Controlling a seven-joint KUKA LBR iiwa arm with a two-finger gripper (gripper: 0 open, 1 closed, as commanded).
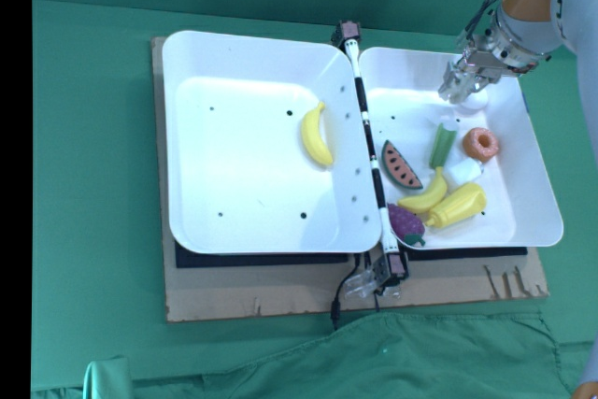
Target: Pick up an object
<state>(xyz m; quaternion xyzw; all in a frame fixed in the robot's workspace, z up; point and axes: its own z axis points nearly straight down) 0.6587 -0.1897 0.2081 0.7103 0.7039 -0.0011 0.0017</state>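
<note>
White plastic formed the left bin (pixel 252 70), where a lone banana (pixel 317 135) lay near its right wall with open floor around it. In the right bin (pixel 533 201), a watermelon slice (pixel 401 165), a second banana (pixel 426 194), a cucumber (pixel 442 145) and a doughnut (pixel 480 144) crowded together. The jaws (pixel 460 89) hovered above the far end, over a small white object (pixel 469 101); whether they were parted or closed I could not tell.

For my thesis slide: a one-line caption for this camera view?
Gripper over the right bin of toy food; a lone banana lies in the left bin.
</note>
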